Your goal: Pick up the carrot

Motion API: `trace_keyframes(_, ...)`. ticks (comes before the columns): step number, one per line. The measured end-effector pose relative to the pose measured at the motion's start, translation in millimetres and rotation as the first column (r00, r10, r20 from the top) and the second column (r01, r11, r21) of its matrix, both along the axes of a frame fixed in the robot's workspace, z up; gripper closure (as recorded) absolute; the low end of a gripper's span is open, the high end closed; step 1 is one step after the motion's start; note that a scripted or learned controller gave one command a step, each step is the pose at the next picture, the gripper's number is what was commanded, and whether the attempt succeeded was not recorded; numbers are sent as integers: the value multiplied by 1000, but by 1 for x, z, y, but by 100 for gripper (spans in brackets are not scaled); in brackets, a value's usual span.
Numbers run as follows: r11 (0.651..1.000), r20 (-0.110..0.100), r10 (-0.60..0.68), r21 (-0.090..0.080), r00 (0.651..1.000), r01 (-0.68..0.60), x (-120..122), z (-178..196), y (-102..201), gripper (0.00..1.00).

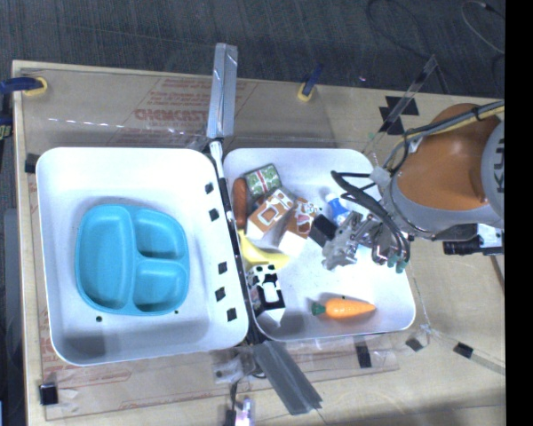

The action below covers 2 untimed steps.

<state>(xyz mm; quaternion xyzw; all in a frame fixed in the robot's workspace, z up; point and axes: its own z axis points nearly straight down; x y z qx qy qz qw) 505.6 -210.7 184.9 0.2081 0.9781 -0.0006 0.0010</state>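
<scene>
Approach step, nothing grasped yet. Gripper (342,251) hovering mid right bin (386,171), finger state impossible to tell. Carrot (343,308) lying at 6 o'clock from gripper, near front wall, well apart from clutter at 9 o'clock. Next, likely: shift toward 6, descend, straddle carrot.

Arm (444,171) reaching in, claw (342,251) lowered

floor (115,16): dark carpet | bench (98,105): pale wood | light: even
</scene>
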Motion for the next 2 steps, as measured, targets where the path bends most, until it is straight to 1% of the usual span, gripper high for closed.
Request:
trace_keyframes(1,1000,-2,21,2,1000,-21,-28,13,1,0)
trace_keyframes(2,1000,1,-2,-1,1000,2,-28,57,-1,0)
